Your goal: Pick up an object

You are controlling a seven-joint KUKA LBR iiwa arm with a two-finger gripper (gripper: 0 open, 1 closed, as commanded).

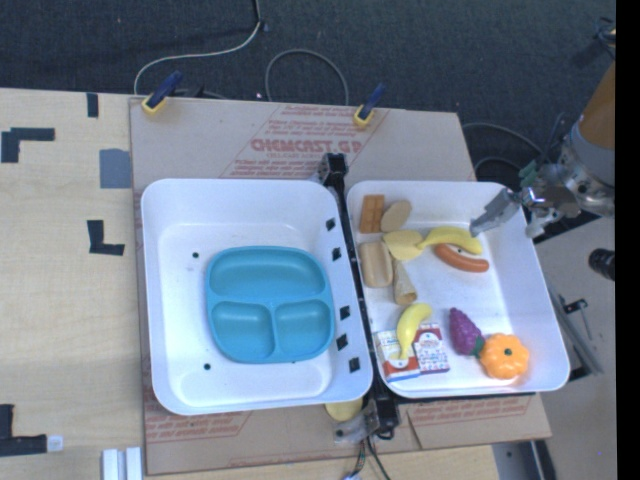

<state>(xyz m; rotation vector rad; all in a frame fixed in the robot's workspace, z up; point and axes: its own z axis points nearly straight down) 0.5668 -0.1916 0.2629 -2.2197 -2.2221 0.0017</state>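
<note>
At three o'clock of the right bin [530, 268], the gripper [492, 218], finger state unclear, is approaching the hot dog [462, 258]; descending comes next.

The wooden bench [60, 298] fills the left and lower part of the frame. A brown cardboard sheet [290, 148] lies on it, held by two clamps [158, 96] at its upper edge. Two white bins [165, 208] sit side by side on the cardboard.

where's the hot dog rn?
In the right bin, upper right part: the hot dog lies just below the yellow banana, near the gripper.
</note>
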